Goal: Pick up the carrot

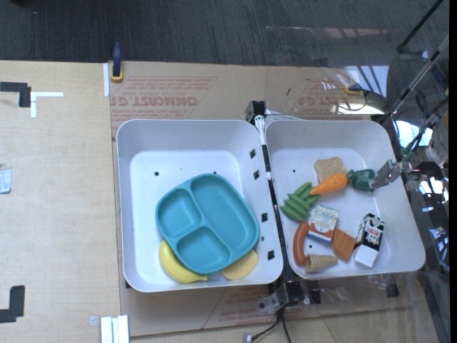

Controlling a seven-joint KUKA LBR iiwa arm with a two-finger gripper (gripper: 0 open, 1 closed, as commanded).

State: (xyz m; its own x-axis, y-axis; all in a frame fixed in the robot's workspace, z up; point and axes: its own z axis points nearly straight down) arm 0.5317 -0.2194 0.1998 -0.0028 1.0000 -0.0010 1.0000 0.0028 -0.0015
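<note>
The carrot (pixel 329 185) is orange with a dark green leafy top (pixel 361 180). It lies in the right bin (pixel 400 213), tilted, with its tip toward the lower left and its top toward the right wall. My gripper (pixel 388 173) reaches in over the bin's right edge, and its grey metal end sits right beside the carrot's green top. Whether it touches the top is not clear. The carrot's orange body lies free on the bin floor.
Around the carrot lie a bread slice (pixel 328 167), a green pea pod bunch (pixel 298 201), a small carton (pixel 323 222), a sausage (pixel 300 240), a cone (pixel 320 263), a cracker (pixel 343 244) and a milk carton (pixel 370 239). The left bin (pixel 136 191) holds a teal divided plate (pixel 207 222) over a banana (pixel 177 266).
</note>
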